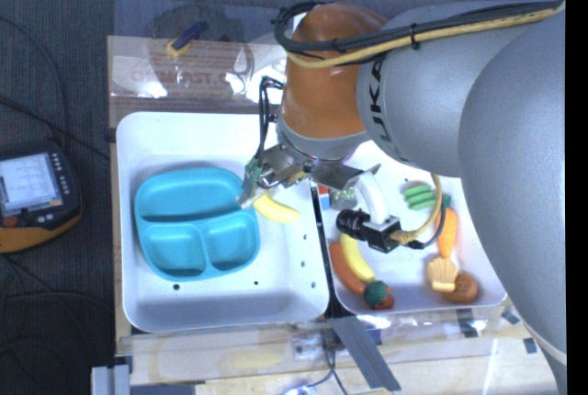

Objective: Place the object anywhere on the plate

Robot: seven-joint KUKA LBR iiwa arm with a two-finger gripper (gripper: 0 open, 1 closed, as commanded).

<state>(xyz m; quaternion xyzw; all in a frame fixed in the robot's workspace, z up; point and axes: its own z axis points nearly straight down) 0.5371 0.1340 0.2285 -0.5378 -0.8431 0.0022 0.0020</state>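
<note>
Gripper [262, 185] hangs over the left bin [156, 315], at the right edge of the blue plate [196, 220]. Whether it is spread or pinching cannot be told. Just beside it a yellow banana [277, 209] lies on the bin floor, off the plate. The right bin [487, 297] holds a hotdog [350, 262], strawberry [378, 294], carrot [447, 232] and green beans [420, 195].

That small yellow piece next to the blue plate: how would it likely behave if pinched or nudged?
The yellow piece looks like smooth, glossy moulded toy food, so probably stiff, light and somewhat slippery. Its curved, tapered shape suggests it could pivot or slide on the left bin floor toward the blue plate rather than roll far.
</note>
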